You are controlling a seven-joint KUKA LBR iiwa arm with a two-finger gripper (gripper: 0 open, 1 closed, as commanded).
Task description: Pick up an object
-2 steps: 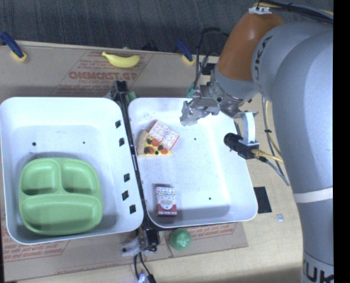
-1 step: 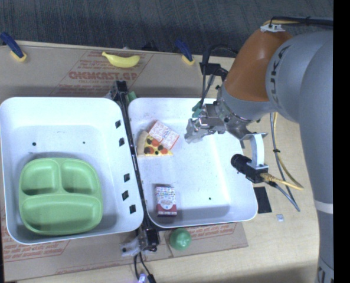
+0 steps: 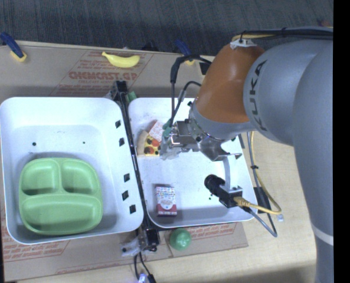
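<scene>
Over the right bin [image 3: 234,214], your gripper [image 3: 173,139] (grip state: cannot tell) crowds the pizza-slice toy [image 3: 149,141] against the wall; it may wedge or slip out.

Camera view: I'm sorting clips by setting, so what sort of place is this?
Most likely a robotics lab's bin-picking bench: a KUKA arm reaches over two white bins clamped onto cardboard, with test props such as a green divided tray and a small box.
</scene>
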